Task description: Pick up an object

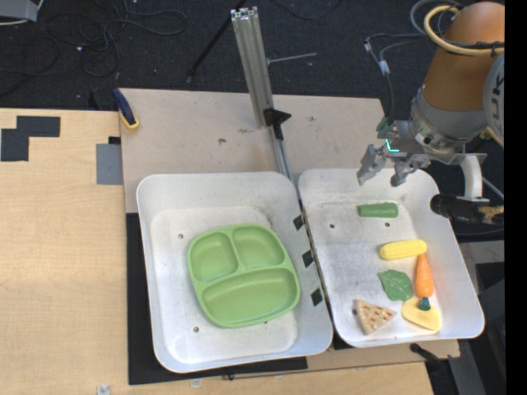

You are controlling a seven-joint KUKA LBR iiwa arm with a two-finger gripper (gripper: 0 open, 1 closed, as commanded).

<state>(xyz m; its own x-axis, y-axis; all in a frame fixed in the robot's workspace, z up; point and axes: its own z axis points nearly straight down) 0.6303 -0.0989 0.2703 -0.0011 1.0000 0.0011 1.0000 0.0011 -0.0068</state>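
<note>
A tan bench (58, 245) bears two white bins, with dark floor behind. The left bin (165, 212) holds a green divided plate (243, 275). The arm's upper part is cut off at the frame edge. Its gripper (384, 169) hovers over the right bin's (346, 253) far rim, fingers apart and holding nothing. Below lie a green pod (377, 211), corn (403, 249), carrot (423, 276), leaf (396, 284), pizza slice (373, 315) and cheese wedge (422, 313).

one fixed camera above the bench (206, 130), looking down at a slant (moderately far), both white bins (156, 212) framed
</note>
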